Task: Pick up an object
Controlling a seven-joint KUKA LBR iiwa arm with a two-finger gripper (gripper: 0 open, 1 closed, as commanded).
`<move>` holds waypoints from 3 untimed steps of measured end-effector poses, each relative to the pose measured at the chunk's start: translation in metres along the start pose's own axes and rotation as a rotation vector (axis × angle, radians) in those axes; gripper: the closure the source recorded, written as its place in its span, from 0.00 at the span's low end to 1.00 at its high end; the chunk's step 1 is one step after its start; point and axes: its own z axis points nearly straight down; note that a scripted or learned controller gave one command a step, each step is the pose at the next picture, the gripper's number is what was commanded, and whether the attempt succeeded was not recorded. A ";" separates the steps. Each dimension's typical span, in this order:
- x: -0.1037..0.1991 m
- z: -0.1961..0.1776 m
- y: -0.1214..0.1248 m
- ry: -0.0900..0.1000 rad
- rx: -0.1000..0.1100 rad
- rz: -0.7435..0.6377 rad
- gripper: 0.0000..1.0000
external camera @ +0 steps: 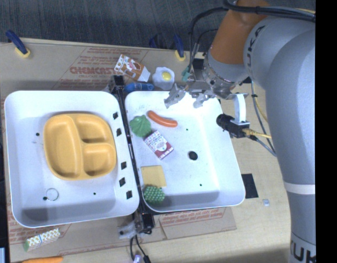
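Your tool point(187, 96) hung with fingers spread and nothing between them at the far edge of the right shallow white bin point(226, 163), probably lining up on the orange sausage-shaped toy point(162, 119) just near-left.

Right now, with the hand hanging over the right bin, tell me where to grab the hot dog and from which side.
Take the hot dog across its middle, coming straight down from above. It lies flat on the right bin floor, long and narrow, so closing across the short width suits it. The green leafy piece sits near its left end; the hand hovers just up-right.
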 end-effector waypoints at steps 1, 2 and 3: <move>-0.012 0.132 0.021 0.001 0.000 -0.111 0.00; -0.011 0.121 0.022 0.001 0.001 -0.115 1.00; 0.034 0.030 0.003 -0.001 -0.004 -0.229 1.00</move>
